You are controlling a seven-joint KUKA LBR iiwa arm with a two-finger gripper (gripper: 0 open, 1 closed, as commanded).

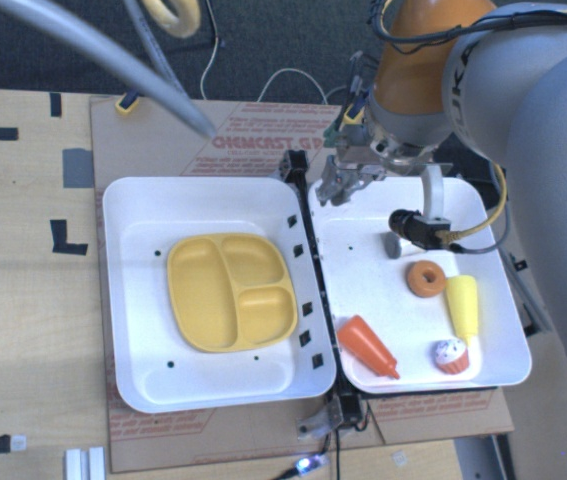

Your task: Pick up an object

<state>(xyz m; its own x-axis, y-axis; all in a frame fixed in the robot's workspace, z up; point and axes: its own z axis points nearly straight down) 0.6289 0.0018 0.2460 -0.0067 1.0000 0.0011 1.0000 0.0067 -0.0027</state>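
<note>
The hand (341, 183) hangs over the upper left corner of the right bin (403, 378), can't tell if it's gripping anything. The donut (426, 278) sits well down-right of it, so that's the way to go.

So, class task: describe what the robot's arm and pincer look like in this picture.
The arm has bulky, rounded grey segments with a glossy orange band above the wrist. A yellow cable loops beside it. The pincer is small, dark grey metal.

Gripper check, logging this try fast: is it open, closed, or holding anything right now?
Gripper: cannot be told; it hangs over the far left corner of the right bin, with nothing seen in it.
</note>
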